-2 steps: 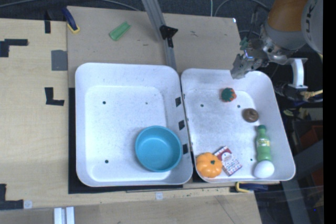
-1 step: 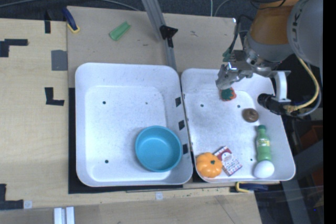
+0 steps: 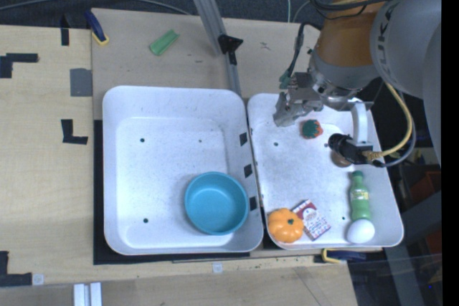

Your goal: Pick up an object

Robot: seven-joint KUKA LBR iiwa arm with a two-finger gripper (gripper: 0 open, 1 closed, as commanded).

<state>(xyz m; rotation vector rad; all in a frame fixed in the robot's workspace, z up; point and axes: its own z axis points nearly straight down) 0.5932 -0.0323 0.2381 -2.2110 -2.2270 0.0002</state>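
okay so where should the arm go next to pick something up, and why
Probably a short shift toward the small green and red ball and then down: the gripper hovers over bare bin floor in the right bin, with the ball lying just beside it, the closest thing to take.

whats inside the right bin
The right bin holds a small orange pumpkin, a red-and-white packet, a green bottle, a white egg-like ball and a small green-and-red item. The arm covers the bin's far corner.

Green block [image 3: 163,42] and blue clip [image 3: 96,27] lie on the wooden bench [image 3: 43,175]. A grey pole [image 3: 204,0] slants above. Black tape marks [image 3: 72,131] at left.
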